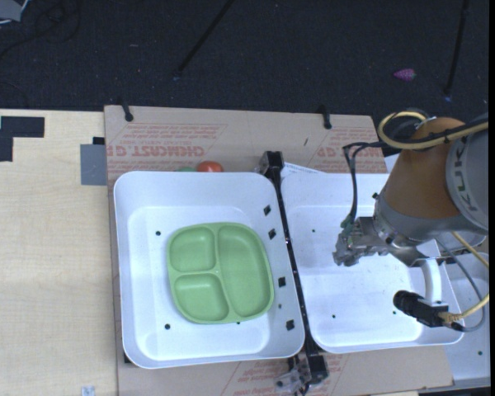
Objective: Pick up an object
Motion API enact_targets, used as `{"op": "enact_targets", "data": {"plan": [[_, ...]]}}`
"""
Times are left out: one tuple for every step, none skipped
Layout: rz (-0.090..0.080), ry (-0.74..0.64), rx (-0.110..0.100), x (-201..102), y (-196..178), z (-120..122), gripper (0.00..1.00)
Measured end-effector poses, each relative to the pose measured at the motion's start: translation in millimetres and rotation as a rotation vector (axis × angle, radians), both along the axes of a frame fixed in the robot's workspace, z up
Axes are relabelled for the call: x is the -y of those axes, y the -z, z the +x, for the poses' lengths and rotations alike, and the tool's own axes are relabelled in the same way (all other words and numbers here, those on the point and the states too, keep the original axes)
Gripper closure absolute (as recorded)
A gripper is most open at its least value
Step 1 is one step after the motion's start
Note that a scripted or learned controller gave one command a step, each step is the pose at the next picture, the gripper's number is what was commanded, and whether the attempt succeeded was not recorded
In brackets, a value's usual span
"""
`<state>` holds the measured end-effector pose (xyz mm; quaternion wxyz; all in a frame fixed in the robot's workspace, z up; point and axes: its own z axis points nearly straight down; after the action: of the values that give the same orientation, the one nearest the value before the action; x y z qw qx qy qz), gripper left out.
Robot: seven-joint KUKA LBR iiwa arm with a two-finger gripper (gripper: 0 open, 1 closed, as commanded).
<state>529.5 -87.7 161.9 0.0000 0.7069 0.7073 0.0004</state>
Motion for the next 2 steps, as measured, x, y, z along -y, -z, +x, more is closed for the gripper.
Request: {"op": "enact_targets", "data": {"plan": [[-0.001,0.000,0.001,1.0,-52.4,0.6,1.00],[0.002,-0.004,-0.003,-56.9,-60.4,-0.9,1.00]]}}
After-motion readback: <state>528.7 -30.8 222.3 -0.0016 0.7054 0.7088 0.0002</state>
